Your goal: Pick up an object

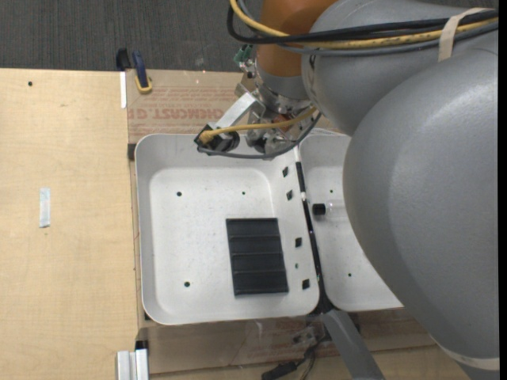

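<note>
Pale wooden surface (63,212) carries two shallow white bins side by side, with dark carpet beyond the far edge and a sheet of printed cardboard (186,105) under the bins' far side. Left bin (158,212) holds a black ribbed rectangular block (257,256), lying flat near its right wall and toward the near edge. Right bin (348,275) is largely covered by the grey arm (420,172).

Claw (261,137) hangs over the far rim of the left bin, well apart from the block; whether it is open or closed cannot be told.

Judging by its look, the block is stiff, light and not fragile, its ridges offering some grip. Its two long sides seem the best place to take hold.
</note>
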Controlling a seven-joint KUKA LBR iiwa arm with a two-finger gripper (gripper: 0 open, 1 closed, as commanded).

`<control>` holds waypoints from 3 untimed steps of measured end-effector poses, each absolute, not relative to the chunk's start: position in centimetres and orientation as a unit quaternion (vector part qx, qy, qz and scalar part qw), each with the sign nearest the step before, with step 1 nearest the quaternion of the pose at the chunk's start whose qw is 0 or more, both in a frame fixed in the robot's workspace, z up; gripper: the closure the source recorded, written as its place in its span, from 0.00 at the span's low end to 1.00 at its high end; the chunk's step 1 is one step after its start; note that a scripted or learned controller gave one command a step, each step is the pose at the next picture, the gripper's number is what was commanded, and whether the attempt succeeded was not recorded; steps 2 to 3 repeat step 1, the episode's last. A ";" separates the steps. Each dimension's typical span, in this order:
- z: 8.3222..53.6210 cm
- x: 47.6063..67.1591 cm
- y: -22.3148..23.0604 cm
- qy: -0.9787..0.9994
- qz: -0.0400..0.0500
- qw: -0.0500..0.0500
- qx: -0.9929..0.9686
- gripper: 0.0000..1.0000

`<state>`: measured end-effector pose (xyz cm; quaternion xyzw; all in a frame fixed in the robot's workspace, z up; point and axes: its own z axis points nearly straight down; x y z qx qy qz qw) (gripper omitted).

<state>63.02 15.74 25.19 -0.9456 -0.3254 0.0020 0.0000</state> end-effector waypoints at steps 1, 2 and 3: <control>22.9 64.2 15.5 -0.312 0.003 0.000 -0.950 1.00; 22.9 64.2 15.5 -0.312 0.003 0.000 -0.950 1.00; 22.9 64.2 15.5 -0.312 0.003 0.000 -0.950 1.00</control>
